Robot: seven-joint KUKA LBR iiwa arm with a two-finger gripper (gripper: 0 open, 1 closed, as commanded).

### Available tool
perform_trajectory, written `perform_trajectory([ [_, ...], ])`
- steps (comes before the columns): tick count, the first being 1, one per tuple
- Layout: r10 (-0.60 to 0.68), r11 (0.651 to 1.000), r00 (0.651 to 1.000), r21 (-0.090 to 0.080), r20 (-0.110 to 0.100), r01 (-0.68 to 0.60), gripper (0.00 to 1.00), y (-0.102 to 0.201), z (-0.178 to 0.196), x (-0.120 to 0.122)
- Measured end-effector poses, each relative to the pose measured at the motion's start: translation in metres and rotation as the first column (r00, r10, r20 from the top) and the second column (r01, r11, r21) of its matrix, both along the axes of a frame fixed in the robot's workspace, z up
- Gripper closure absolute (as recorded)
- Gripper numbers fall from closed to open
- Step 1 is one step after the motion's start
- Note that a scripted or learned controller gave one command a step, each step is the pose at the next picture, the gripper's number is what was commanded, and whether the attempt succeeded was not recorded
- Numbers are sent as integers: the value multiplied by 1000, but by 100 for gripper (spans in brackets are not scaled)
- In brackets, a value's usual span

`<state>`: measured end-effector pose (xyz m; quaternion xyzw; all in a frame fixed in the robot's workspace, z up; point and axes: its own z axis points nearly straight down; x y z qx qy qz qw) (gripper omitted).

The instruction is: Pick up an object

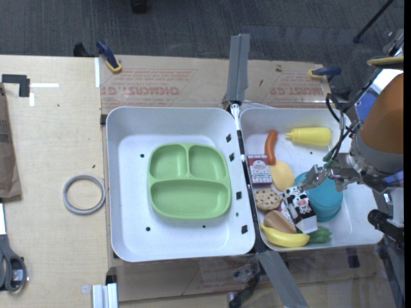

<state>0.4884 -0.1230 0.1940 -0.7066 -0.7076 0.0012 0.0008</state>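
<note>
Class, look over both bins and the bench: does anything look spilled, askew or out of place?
Nothing looks spilled or damaged. The green divided plate lies flat in the left bin. The toy food in the right bin is crowded in a loose heap: banana, cookie, yellow bottle. A tape ring lies on the bench.

Glossy white plastic bins (122, 191), matt green plastic tray (189, 181), cardboard backing (167, 82)
</note>
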Motion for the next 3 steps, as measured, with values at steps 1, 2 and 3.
perform_trajectory([
  [1,270,963,962,-17,26,-270,0,8,-81,14],
  [2,232,973,972,-22,42,-231,0,12,-82,67],
  [3,347,938,937,-22,41,-347,0,-24,-82,83],
])
